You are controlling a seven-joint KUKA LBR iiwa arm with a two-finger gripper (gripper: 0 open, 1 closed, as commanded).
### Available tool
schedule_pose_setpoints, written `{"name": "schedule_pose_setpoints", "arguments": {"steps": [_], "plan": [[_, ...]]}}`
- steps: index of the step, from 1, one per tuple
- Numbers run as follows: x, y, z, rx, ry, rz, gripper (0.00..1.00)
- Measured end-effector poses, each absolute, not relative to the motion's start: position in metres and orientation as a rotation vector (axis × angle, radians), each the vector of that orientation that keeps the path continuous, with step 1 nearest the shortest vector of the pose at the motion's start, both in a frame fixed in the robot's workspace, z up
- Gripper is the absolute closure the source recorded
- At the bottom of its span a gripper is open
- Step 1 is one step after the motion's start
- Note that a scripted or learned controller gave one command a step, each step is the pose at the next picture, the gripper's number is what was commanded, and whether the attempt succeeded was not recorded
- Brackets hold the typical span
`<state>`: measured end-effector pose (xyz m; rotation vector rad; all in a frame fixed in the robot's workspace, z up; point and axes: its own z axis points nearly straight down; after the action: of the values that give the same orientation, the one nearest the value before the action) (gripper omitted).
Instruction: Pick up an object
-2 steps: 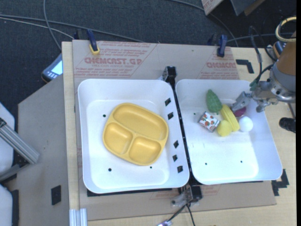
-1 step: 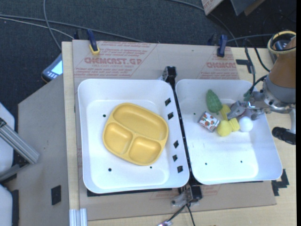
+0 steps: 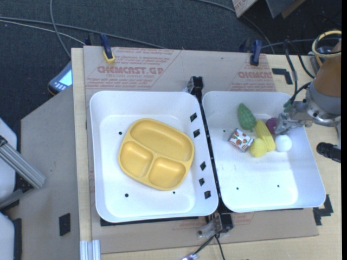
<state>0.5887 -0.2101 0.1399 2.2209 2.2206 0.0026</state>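
1. Pincer (image 3: 286, 121) position: it sits low at the right bin's (image 3: 271, 196) far right side, just beside the cluster of items. Whether it is wide or narrow cannot be told from this view, and no item shows in its grip.
2. Candidate items: all lie in the right bin's upper half. A green item (image 3: 246, 116) lies furthest back; a yellow corn (image 3: 264, 131) lies beside it; a second yellow item (image 3: 258, 148) touches the corn's near end; a white ball (image 3: 283, 143) lies just right of the corn; a small printed box (image 3: 241, 140) lies to the left.
3. Nearest targets: the white ball and the corn are closest to the pincer. A small purple item (image 3: 271, 125) lies between the corn and the pincer; its shape is unclear.
4. Recommended approach: select one item and centre on it. The cluster is tight, so a descent between touching items is likely to push them apart instead of gripping one.
5. Handling note: the ball is likely to roll; the corn probably offers flatter sides for a grip across its width.
6. Left bin (image 3: 108, 194): it holds a yellow tray (image 3: 156, 154), well apart from the pincer. It is not the practical target.
7. Hazard: the bin wall is close to the pincer. Keep the lift vertical until the item clears the rim.
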Motion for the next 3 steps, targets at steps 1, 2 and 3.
{"name": "schedule_pose_setpoints", "arguments": {"steps": [1, 2, 3], "plan": [[0.588, -0.206, 0.185, 2.216, 2.219, 0.005, 1.00], [0.590, -0.206, 0.240, 2.214, 2.218, 0.006, 1.00], [0.589, -0.156, 0.241, 2.217, 2.229, 0.003, 1.00]]}}
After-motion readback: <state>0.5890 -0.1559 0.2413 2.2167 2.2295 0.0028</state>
